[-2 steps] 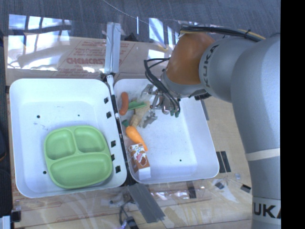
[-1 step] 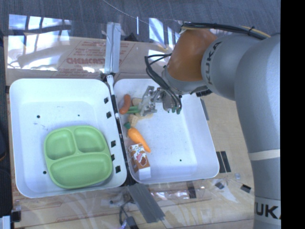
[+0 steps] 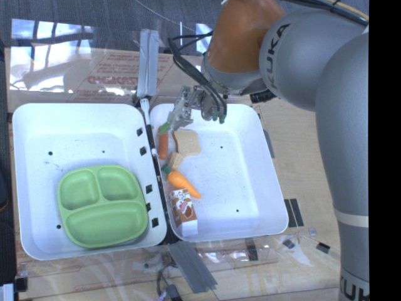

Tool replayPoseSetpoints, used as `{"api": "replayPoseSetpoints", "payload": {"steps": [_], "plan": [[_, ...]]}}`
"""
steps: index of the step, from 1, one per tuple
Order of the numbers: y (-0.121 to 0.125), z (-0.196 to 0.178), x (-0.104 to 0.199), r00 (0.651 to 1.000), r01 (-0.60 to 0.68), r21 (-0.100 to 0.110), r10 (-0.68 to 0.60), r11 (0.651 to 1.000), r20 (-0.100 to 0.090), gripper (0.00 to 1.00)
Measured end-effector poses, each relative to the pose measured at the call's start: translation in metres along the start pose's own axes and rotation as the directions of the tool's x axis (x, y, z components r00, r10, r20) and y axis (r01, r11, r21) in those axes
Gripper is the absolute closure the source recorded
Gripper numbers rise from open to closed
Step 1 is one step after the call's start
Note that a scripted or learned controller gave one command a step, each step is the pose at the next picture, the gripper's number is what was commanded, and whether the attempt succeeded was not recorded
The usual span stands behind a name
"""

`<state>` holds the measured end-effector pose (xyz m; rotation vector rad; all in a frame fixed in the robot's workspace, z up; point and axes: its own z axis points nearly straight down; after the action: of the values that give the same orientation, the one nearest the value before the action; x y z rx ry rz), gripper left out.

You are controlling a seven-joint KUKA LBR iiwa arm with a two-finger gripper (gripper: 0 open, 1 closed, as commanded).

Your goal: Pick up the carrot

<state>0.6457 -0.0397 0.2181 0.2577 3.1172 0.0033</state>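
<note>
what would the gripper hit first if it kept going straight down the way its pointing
Probably the slice of bread in the right bin, which lies just under the gripper. A carrot stands right beside it on the left, so that could be met first; depth is hard to judge from this slant.

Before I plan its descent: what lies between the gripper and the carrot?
In the camera view, a bread slice lies between the gripper and the carrot.
</note>
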Motion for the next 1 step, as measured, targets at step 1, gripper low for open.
{"api": "replayPoseSetpoints", "payload": {"steps": [1], "plan": [[0.0447,-0.0303,0.0095,0.905,0.425,-0.002,-0.425,0.905,-0.008,1.0]]}}
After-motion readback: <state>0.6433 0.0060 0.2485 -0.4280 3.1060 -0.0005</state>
